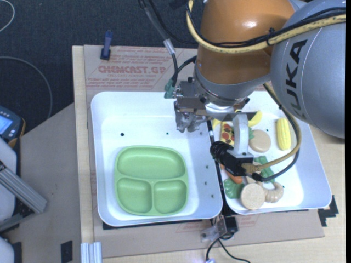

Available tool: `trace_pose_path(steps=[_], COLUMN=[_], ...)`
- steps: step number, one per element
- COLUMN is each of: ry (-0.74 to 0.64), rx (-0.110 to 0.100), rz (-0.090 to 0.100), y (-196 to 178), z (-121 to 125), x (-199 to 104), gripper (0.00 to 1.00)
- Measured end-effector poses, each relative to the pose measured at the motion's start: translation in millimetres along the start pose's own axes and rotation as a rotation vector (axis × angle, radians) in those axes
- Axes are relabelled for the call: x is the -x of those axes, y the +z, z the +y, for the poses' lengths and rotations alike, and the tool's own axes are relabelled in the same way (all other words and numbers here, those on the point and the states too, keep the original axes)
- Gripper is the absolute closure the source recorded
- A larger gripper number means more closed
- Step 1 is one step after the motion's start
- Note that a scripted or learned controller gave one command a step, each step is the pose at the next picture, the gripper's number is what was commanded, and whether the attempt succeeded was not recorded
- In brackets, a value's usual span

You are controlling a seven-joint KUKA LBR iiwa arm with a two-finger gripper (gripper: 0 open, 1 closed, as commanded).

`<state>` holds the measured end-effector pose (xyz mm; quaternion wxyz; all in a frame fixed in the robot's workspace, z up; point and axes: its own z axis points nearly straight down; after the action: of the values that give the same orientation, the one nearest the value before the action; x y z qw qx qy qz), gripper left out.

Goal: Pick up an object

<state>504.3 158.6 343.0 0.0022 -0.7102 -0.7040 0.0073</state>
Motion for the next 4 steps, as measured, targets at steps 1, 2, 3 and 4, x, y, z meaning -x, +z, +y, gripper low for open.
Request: trace_pose_path(steps=[1, 2, 3, 4], ry=[-0.006, -0.014, -0.006, -0.011], rx=[0.008, 0.002, 0.016, 0.020], rz=[0.006, 0.006, 0.007, 0.008], y=[119.5, 175.5, 178.6, 172.6], z=[50.3, -14.7, 32.3, 100.8], x=[-2.4, -66.5, -44.9, -62.9], gripper=[1.00, 1.00, 1.00, 1.00])
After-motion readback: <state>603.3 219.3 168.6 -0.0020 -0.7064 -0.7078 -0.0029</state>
